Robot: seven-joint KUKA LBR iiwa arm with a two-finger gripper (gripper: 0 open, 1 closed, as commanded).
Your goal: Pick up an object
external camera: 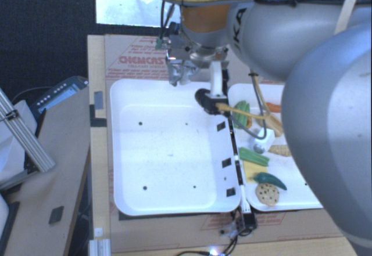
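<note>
Overhead, gripper at left bin's far rim, finger state impossible to tell; toy food in right bin; risk: closing on nothing, far from any object

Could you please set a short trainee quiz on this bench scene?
1. True or false: the gripper hangs over the far edge of the left bin.
2. Which bin holds the cracker? A. left B. right
3. Fill in: beside the cracker lies a dark ____ piece.

Key: 1 true; 2 B; 3 green.
</note>
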